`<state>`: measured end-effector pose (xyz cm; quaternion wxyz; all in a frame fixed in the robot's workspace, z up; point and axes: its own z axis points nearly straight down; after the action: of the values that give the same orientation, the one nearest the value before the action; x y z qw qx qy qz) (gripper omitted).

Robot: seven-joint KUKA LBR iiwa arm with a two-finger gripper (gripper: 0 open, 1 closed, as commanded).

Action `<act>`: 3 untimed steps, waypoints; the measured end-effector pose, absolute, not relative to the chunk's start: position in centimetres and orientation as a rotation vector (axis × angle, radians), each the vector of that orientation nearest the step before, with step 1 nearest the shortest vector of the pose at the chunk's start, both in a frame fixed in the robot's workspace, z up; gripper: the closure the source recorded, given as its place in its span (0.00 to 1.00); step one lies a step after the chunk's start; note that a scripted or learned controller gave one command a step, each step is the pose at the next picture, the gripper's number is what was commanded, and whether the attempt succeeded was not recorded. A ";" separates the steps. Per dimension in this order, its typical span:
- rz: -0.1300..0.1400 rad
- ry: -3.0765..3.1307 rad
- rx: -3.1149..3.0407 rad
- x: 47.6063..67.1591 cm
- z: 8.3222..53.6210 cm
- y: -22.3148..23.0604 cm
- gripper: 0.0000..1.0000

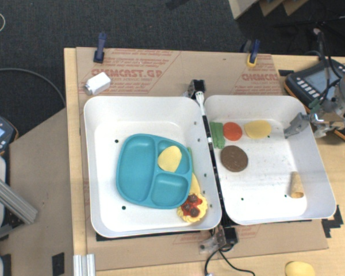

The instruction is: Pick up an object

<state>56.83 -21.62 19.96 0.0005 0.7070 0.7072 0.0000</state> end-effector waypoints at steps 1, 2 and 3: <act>0.012 2.208 2.206 54.6 39.3 -22.6 0.00; -0.001 2.235 2.216 57.9 33.3 -13.9 0.00; -0.005 2.239 2.218 59.9 23.3 -4.5 0.00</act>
<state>59.94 -4.51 23.33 -0.0050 0.7037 0.7105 -0.0017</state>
